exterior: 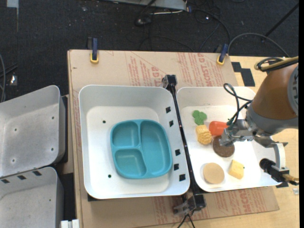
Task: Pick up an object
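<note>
**Hand parked over the brown disc in the right bin**

Nearest the camera in the right bin (247, 186) there's a tan round cookie-looking piece (213, 173) and a yellow cheese wedge (236, 169) just beside it. A bit further back, the hand (230, 137) sits right on top of a dark brown disc (223, 148); can't tell how far it's open or whether it's got hold of anything. A yellow corn cob (204, 135) and a red piece (218, 126) are just past that, with a green leafy thing (199, 115) behind them. The left bin (95, 108) holds a teal divided tray (140, 148). All on the cardboard-topped counter (133, 68).
</note>
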Controlling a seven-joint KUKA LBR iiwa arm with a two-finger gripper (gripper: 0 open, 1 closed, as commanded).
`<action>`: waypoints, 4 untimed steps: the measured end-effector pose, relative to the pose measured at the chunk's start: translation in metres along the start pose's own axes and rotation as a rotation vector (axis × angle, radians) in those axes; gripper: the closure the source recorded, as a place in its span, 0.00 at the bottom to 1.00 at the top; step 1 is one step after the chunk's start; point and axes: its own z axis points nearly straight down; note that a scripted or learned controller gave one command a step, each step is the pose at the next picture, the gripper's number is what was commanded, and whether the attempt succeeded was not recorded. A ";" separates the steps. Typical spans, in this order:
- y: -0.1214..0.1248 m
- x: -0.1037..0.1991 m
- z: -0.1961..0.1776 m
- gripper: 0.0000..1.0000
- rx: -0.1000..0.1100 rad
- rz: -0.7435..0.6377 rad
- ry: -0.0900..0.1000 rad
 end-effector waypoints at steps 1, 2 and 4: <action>0.002 -0.001 -0.063 1.00 -0.003 0.000 -0.001; 0.003 -0.001 -0.096 1.00 -0.001 -0.001 -0.001; 0.005 0.095 -0.090 1.00 0.001 -0.003 0.001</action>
